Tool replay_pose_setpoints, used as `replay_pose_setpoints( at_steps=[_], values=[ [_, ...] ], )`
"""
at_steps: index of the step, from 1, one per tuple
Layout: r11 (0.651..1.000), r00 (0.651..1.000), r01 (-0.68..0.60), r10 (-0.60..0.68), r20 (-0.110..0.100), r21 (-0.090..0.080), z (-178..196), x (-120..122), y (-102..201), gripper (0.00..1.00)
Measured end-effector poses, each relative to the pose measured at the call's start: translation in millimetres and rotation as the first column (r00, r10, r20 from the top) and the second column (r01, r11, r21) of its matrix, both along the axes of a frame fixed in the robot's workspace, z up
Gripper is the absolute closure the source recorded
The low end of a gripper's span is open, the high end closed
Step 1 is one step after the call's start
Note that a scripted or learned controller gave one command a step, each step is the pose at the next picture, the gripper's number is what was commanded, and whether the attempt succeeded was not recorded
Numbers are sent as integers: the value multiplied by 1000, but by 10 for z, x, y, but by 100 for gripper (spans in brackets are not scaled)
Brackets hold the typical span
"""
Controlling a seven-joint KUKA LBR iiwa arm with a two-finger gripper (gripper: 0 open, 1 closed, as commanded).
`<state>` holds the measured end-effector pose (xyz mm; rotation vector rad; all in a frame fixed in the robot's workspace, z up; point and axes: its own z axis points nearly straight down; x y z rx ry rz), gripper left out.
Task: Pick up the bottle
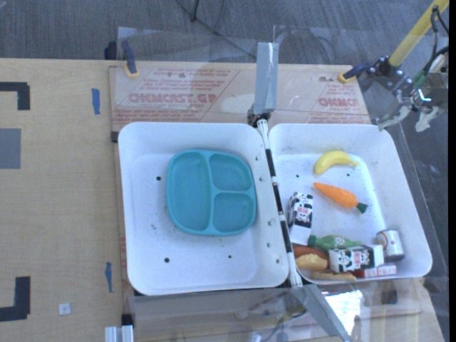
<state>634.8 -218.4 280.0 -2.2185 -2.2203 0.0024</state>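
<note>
Looking to the upper right corner, you find the gripper (412, 105) poised past the right bin's (399, 155) far rim, above the bench; how wide it stands you cannot tell. Your bottle (329, 242), green, lies on its side along that bin's near edge, beside a milk carton (353, 259), well apart from the gripper.

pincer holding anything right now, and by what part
Nothing is seen held. The bottle lies on its side in the right bin, among the other items near its front edge.
</note>
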Motion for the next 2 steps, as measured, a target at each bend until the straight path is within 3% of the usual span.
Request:
replay_pose_setpoints(
  at_steps=[1,2],
  values=[
    [1000,1000,3,-3,3,-1,-1857,-268,317,0],
    [1000,1000,5,-5,3,-2,-1765,-273,308,100]
  ],
)
